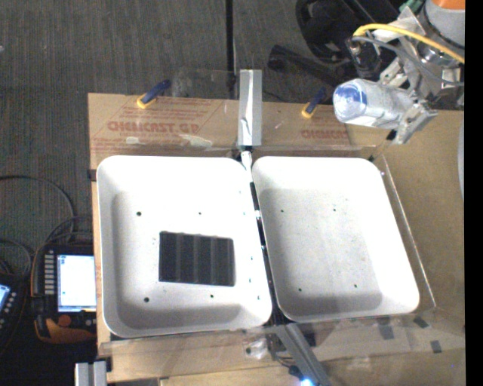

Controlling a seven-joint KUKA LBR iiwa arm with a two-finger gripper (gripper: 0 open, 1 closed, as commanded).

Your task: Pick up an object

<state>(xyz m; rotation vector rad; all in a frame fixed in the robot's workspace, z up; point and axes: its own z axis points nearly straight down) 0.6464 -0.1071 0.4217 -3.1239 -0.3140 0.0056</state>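
Observation:
My gripper [398,108] hangs high at the upper right, above the back right corner of the right bin [392,226]. It is shut on a clear plastic bottle [361,102] with a bluish end, which lies sideways in the air and points left. In the left bin [113,226] a black ribbed rectangular block [196,258] lies flat near the middle. The wrist's orange band [453,4] sits at the top right edge, with yellow and white cables beside it.
Brown cardboard [151,121] lines the bench behind the bins, with two blue-and-yellow clamps [153,93] on it. A metal post [249,105] stands between the bins at the back. A handheld pendant [72,283] lies left of the bench.

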